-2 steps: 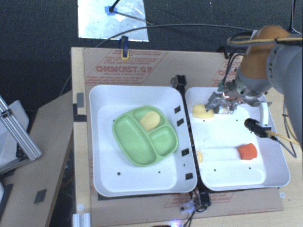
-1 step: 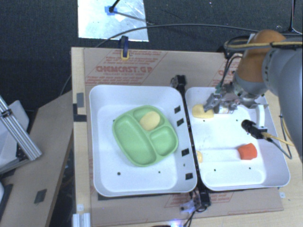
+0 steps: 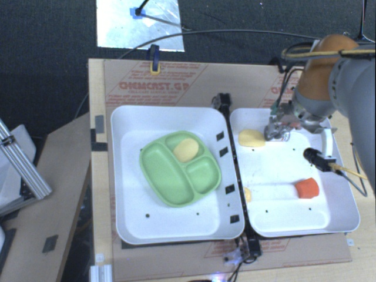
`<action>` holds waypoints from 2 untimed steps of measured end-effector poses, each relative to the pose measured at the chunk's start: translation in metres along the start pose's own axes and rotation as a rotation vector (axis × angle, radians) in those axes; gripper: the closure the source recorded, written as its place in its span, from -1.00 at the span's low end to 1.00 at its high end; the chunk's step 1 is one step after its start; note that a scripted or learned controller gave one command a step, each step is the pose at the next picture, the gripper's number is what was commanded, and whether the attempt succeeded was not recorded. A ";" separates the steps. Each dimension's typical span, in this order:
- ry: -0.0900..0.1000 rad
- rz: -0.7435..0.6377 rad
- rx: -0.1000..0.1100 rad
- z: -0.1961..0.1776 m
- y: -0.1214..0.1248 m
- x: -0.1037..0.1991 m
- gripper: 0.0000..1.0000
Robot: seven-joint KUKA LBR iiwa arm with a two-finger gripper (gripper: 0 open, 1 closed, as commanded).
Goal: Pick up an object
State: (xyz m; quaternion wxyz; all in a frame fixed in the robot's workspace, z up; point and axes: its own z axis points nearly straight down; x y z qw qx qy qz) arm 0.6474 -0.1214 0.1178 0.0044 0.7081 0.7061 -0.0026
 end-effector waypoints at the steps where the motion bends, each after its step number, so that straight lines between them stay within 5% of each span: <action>1: 0.009 -0.002 -0.006 -0.065 0.000 0.000 1.00; 2: 0.009 -0.006 -0.002 -0.110 0.001 -0.001 1.00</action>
